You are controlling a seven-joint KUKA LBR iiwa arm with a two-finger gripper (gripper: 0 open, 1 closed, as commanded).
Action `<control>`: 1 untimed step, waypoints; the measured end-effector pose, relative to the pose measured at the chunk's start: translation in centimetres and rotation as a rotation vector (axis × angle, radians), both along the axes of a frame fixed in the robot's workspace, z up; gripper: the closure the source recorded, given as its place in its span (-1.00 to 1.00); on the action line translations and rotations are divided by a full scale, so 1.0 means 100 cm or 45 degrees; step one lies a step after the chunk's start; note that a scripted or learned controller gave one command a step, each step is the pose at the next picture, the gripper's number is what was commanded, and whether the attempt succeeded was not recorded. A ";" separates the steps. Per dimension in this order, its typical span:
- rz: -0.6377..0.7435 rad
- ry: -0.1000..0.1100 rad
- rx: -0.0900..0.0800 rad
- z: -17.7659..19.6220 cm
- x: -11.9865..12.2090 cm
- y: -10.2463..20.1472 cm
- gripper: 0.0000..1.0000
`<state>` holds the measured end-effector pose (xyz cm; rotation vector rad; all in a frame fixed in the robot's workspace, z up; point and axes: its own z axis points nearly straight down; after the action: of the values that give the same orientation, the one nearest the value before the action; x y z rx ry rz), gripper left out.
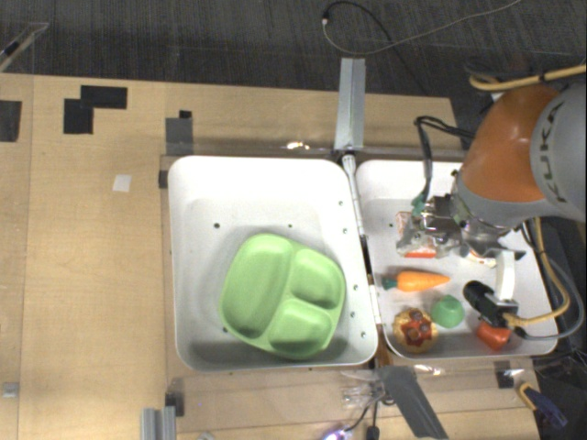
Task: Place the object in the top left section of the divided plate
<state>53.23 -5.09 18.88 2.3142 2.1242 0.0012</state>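
Workbench [92,291] of pale wood carries two shallow white bins side by side, with the grey and orange arm [514,154] reaching in from the right over the right bin [385,181]. The left bin [197,191] holds only the green divided plate [282,293], which lies turned at a slant near the bin's front, all its sections bare.

The gripper [424,230] hangs low over the right bin's middle, near the wall between the bins. Whether it is parted or closed cannot be told from this angle, and no item is visibly in its hold.

The candidates for the object all lie in the right bin. An orange carrot [424,281] is just below the gripper in the picture. A mottled red and yellow fruit [415,328] and a green ball [448,313] sit close together nearer the front, and a small red piece [493,335] lies in the front right corner.

By the look of it, the task stands at the picking stage, with nothing yet delivered. The next move likely calls for a firm hold on one item, probably the carrot, then a lift clear of the dividing wall. A carry across to the plate's upper left section would follow.
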 end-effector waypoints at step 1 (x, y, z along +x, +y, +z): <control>0.131 0.000 0.000 0.032 -0.044 0.000 1.00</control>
<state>48.81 -5.13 22.04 2.2024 2.2407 0.0012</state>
